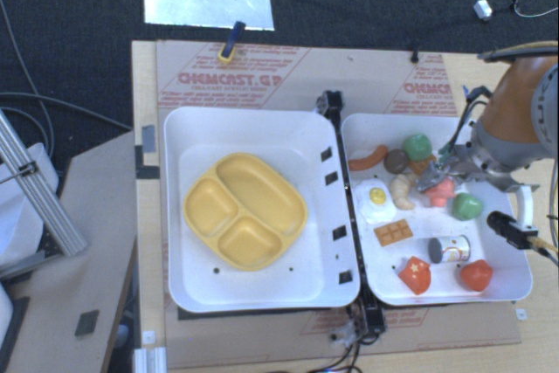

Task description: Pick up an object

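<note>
Gripper (pixel 434 180) low in the right bin (pixel 515 275), down among toy food.
Hard to tell how wide the fingers stand, or whether anything is held; tips just beside a pink toy (pixel 441 191), near the green ball (pixel 467 206) and fried egg (pixel 376 197). Yellow divided plate (pixel 244 210) in the left bin (pixel 188 144).

The arm (pixel 524 113) runs off the right edge; the tool (pixel 434 180) partly covers a pink item (pixel 442 190) (identity unclear).
</note>
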Motion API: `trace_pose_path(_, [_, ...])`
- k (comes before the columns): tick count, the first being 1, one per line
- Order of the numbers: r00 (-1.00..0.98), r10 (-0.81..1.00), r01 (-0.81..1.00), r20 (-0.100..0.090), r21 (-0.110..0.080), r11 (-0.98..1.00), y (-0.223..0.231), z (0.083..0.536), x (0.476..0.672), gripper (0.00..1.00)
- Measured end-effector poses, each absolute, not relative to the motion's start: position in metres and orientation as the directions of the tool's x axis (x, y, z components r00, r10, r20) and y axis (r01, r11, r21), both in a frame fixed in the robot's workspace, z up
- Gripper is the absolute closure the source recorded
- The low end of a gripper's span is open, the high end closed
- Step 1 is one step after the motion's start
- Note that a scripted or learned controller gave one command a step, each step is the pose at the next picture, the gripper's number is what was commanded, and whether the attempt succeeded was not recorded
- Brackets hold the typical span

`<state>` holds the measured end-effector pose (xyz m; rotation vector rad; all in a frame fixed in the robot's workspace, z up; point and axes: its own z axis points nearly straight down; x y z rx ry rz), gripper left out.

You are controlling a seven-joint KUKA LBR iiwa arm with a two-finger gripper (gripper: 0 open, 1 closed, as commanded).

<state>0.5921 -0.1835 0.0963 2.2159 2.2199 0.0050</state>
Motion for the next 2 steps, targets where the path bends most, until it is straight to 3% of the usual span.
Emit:
trace_pose_path(1, [-0.006,1.0,1.0,-0.006,0.016,0.006,-0.11,0.089,0.603,1.0])
trace_pose_path(2, [-0.012,1.0,1.0,0.003,0.012,0.012,-0.041,0.191,0.595,1.0])
